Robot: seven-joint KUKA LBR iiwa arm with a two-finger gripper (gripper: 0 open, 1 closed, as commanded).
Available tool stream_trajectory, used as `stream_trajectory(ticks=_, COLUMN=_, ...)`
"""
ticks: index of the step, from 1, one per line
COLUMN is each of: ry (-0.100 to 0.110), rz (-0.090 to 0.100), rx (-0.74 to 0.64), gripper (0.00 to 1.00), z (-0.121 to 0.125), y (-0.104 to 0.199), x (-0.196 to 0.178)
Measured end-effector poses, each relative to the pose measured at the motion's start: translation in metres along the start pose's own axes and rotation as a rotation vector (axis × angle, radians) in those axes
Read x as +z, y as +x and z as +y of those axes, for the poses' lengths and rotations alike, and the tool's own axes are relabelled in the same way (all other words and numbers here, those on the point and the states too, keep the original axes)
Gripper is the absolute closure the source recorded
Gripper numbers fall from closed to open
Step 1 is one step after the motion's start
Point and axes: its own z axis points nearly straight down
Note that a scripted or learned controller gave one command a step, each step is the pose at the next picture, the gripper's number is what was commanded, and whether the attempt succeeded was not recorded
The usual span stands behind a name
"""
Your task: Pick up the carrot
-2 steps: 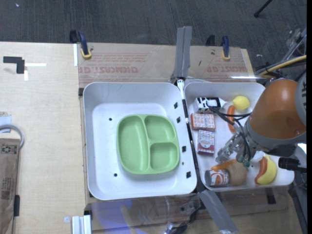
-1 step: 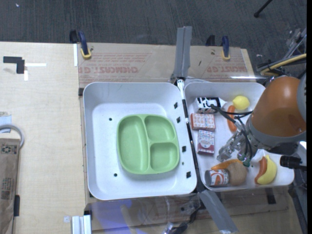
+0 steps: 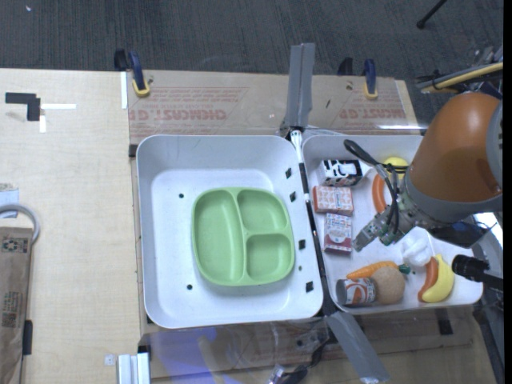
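I see the carrot in the right bin, near that bin's front edge, a short orange piece with its long axis running roughly left-right in the camera view, right end tipped slightly up. It lies just above the can and touches or nearly touches the round tan ball on its right (I read it as a potato or bread roll, not sure).

The gripper hangs over the middle of the same bin, the arm's orange band bulking above and right of it. From the gripper the carrot lies toward the front of the bin, close by, almost straight below in the picture and a touch left. Nothing sits between the fingers; whether they are spread or pressed together I cannot tell, the tips blur into one grey-green wedge.

My read: the move turns on that short forward shift plus wrist yaw, so the fingers close across the carrot's narrow width, not along its length. Crowding is the risk: the can in front, the ball at its right end, the red box just left of the gripper. The banana and the white piece sit farther right. The left bin holds a green tray, not involved.
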Motion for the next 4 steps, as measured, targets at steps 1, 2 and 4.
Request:
stream_trajectory(ticks=1, ry=0.000, rz=-0.001, rx=-0.408, gripper=1.00, z=-0.041, y=-0.085, x=-0.060)
stream_trajectory(ticks=2, ry=0.000, rz=-0.001, rx=-0.409, gripper=0.00, z=-0.041, y=-0.085, x=-0.060)
stream_trajectory(ticks=4, ry=-0.001, rz=0.000, rx=-0.520, gripper=0.00, z=-0.011, y=-0.017, x=0.007)
